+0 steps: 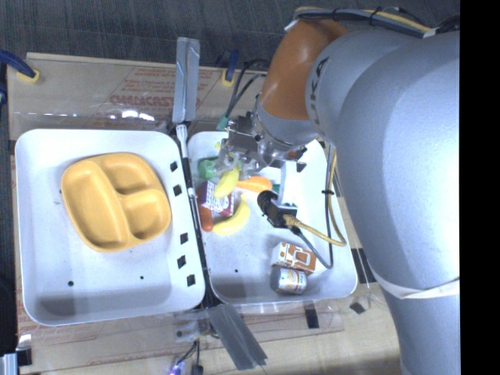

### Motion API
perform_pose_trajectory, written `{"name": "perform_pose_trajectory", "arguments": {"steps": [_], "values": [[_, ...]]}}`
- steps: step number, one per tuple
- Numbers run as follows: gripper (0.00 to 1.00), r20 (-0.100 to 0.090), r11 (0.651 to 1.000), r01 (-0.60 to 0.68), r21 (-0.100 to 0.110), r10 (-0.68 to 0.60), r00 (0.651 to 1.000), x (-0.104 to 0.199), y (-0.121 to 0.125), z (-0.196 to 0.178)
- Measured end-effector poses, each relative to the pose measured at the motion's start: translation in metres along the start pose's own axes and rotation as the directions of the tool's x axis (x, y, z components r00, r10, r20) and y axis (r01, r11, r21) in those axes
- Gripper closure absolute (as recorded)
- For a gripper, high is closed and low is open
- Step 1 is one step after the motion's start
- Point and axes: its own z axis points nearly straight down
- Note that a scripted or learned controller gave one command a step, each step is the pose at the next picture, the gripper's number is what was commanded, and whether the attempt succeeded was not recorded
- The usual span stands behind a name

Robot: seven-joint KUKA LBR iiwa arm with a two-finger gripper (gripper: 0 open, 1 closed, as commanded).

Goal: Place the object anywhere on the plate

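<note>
Gripper (234, 158) over rt bin (340, 283) clutter, plate (115, 200) in left bin (47, 287)

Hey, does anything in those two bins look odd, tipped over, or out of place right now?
Nothing looks spilled or damaged. The small can in the right bin lies on its side beside a small carton. The toy foods, including a banana, sit heaped together under the gripper. The yellow plate sits flat in the left bin.

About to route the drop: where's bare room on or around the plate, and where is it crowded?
Yellow plate: all three compartments bare. Left bin: bare floor in front of and right of the plate. Crowded: right bin by the gripper, banana and cans.
</note>
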Motion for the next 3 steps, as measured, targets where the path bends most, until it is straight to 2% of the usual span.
{"name": "perform_pose_trajectory", "arguments": {"steps": [1, 2, 3], "values": [[1.0, 0.0, 0.996, 0.093, 0.0, -0.093, 0.996, 0.074, 0.006, -0.015], [1.0, 0.001, 0.949, 0.314, -0.002, -0.314, 0.949, 0.124, -0.007, -0.032], [0.0, 0.001, 0.949, 0.315, -0.001, -0.315, 0.949, 0.125, -0.008, -0.032]]}}
